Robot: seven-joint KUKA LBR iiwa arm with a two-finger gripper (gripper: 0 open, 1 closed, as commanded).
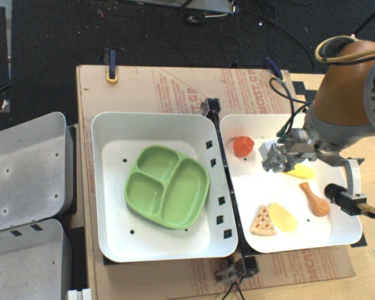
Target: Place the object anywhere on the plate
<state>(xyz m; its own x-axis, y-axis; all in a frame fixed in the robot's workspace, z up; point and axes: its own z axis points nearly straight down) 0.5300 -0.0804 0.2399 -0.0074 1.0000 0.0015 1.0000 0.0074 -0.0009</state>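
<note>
Lighting over my surface (pixel 156 89) is bright and even, apparently from overhead. The white bins (pixel 112 230) run near overexposed, with soft glare on the green plate (pixel 167 186). Shadows are faint and short. Focus is fair throughout, slightly soft and grainy. The dark floor (pixel 44 24) holds little detail.

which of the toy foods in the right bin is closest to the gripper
The pale yellow banana-like piece, lying right beside the gripper. The red tomato, drumstick, pizza slice and yellow chip all sit farther off.
</note>
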